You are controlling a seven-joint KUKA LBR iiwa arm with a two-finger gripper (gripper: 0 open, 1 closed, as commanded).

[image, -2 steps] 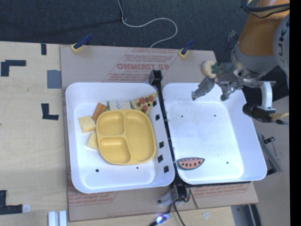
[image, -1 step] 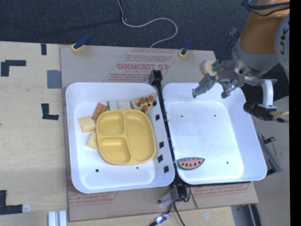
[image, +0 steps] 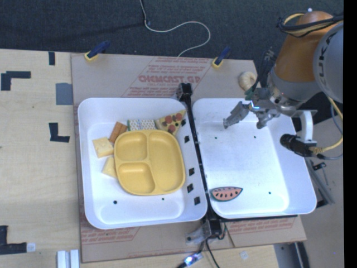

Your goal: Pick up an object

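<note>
My gripper point(image: 247, 119) hangs over the back part of the right bin point(image: 290, 188), its two fingers spread apart with nothing between them. A watermelon slice point(image: 226, 193) lies flat near the front left of that bin, well away from the gripper. In the left bin point(image: 92, 194) a yellow divided plate point(image: 149, 162) sits in the middle. Beside it lie a yellow cracker point(image: 102, 147), a brown piece point(image: 117, 131) and a pizza slice point(image: 172, 120) along the back.
A black divider point(image: 192, 155) runs between the two bins. A cable point(image: 178, 29) curls over the dark floor behind the bench. Blue and yellow clamps point(image: 97, 50) hold the cardboard sheet under the bins. A small beige object point(image: 246, 80) sits behind the right bin.
</note>
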